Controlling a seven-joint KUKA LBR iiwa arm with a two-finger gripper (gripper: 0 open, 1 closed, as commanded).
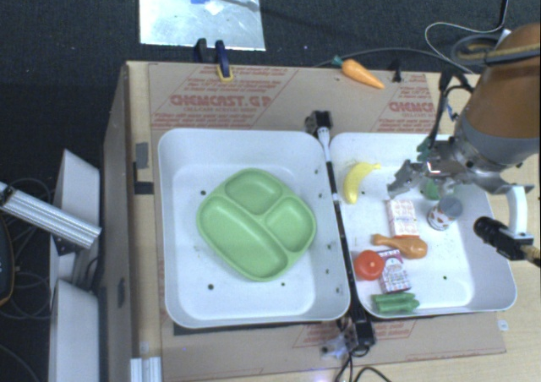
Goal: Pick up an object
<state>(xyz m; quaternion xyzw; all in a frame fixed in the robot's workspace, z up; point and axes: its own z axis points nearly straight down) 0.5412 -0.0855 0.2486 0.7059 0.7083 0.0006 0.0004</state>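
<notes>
Camera view: the grey two-finger gripper [425, 176] hangs over the right white bin [490, 283], near a yellow toy banana [360, 178]. Whether it is spread or pinching anything cannot be told

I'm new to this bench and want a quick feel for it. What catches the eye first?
A pale green divided plastic plate fills the left white bin. The right white bin holds small toy foods, among them a yellow banana and a red tomato. The grey arm's gripper hangs over that bin.

The grey, orange-banded arm [505, 89] reaches in from the right, tool [423, 171] lowered.
</notes>
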